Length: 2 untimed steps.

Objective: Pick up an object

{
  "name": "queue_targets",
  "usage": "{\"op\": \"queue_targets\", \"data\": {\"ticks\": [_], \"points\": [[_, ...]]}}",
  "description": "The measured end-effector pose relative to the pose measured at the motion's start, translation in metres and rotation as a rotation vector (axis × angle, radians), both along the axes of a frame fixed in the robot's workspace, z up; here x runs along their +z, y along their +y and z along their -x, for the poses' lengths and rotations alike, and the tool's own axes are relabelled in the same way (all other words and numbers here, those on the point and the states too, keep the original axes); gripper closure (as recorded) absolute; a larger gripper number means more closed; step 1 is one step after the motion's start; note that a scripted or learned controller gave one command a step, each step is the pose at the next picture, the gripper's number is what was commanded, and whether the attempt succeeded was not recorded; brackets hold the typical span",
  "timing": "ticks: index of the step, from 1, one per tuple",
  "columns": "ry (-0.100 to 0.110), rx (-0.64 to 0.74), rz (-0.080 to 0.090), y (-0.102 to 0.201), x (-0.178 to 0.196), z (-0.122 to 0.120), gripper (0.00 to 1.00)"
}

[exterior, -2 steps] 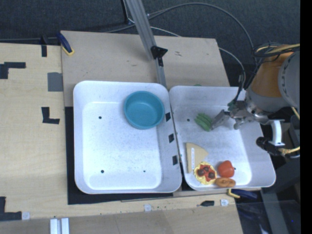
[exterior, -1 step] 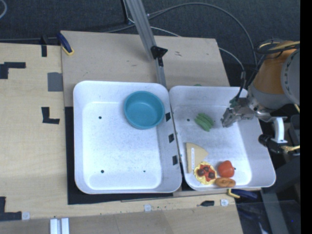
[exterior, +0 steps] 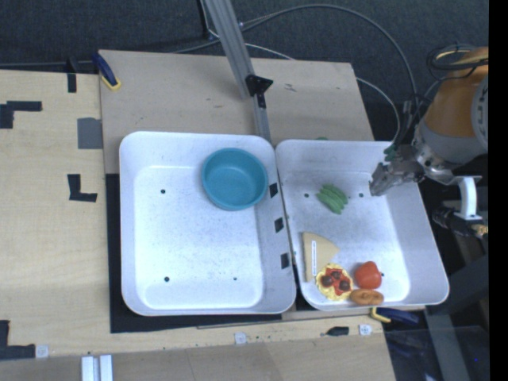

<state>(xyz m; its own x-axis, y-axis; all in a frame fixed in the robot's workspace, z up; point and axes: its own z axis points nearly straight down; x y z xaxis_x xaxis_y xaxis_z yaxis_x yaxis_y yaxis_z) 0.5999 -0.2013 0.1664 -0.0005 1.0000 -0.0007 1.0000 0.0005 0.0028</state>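
The right bin holds a green ridged object near its middle. A pale yellow pizza slice, a red tomato-like piece and a small orange piece lie at its front. A blue bowl sits in the back of the left bin. My gripper hangs over the back right part of the right bin, to the right of the green object and apart from it. Nothing shows between its fingers.
A slanted metal pole rises from behind the bins where they meet. Cables loop over the bench at the back. The arm's orange band stands beyond the right bin's rim.
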Motion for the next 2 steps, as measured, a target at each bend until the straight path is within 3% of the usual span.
{"op": "queue_targets", "data": {"ticks": [1,2], "points": [[-0.002,0.0,0.0,0.003,0.062,0.0,1.0],[0.0,0.0,0.0,0.003,0.101,-0.001,1.0]]}}
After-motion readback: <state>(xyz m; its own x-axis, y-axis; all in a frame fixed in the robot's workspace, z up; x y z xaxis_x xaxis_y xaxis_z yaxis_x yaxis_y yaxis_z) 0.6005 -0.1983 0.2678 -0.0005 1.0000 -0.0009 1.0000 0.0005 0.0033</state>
